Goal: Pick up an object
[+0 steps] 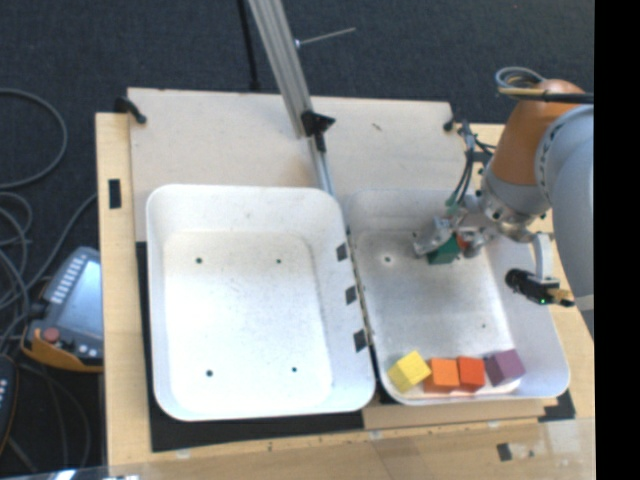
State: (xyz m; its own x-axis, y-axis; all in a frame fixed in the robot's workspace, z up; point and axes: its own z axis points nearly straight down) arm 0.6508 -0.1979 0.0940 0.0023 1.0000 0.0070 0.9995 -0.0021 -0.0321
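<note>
While the left bin [250,298] lies well to the left of the end effector [447,245], the right bin [450,313] under it holds yellow [409,370], two orange [457,373] and purple [503,366] blocks below it; its fingers pinch a green block [443,254].
</note>
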